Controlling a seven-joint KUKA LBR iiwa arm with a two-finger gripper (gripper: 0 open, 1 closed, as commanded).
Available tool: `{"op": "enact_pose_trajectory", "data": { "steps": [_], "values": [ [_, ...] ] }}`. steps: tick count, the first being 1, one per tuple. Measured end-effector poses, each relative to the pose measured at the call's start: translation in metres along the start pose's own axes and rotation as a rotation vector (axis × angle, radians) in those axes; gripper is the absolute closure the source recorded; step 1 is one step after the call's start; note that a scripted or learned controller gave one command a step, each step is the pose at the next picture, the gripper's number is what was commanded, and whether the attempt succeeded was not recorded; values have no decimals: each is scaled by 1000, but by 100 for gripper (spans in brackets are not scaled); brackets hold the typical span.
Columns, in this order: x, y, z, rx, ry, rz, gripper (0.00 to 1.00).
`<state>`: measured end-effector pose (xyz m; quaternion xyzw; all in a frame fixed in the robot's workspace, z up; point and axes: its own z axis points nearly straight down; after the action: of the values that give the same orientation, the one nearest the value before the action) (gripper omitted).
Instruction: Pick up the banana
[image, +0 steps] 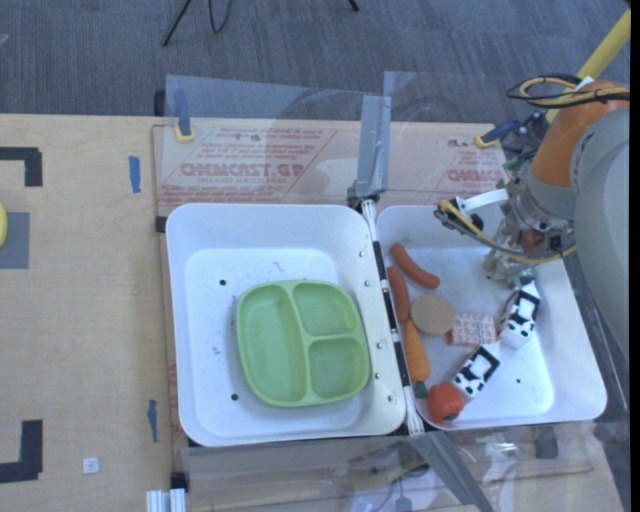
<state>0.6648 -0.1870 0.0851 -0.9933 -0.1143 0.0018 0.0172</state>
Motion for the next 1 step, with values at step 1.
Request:
{"op": "enact_pose_trajectory", "data": {
  "steps": [1],
  "values": [
    [0, 4, 0, 10, 3, 1, 100]
  ]
}}
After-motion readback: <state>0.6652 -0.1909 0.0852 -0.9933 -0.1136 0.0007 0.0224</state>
